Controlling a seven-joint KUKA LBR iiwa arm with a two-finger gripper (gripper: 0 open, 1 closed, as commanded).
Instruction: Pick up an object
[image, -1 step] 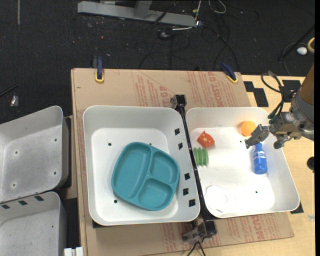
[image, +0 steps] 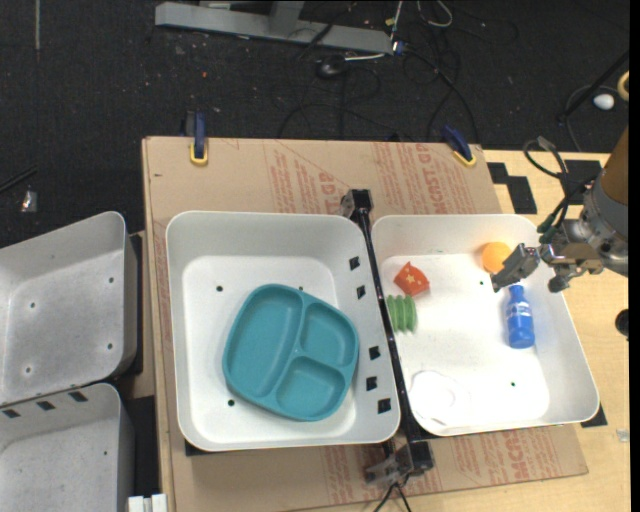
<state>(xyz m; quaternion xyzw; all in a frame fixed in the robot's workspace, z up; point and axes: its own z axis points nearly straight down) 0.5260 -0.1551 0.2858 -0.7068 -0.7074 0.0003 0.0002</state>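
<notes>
The right bin (image: 560, 395) holds a blue bottle (image: 519, 318) lying near its right wall, an orange ball (image: 495, 256) at the back, a red piece (image: 411, 279) and a green piece (image: 402, 313) by the left wall, and a white disc (image: 435, 392) at the front. My gripper (image: 538, 270) hangs over the bin's back right part, just above the bottle's top end and right of the ball. It is open, with nothing between its fingers.
A teal divided plate (image: 291, 351) lies in the left bin (image: 200, 250). A black divider (image: 375, 300) runs between the bins. Another white tray (image: 60, 300) sits off the bench at the left. Cables lie behind the bench.
</notes>
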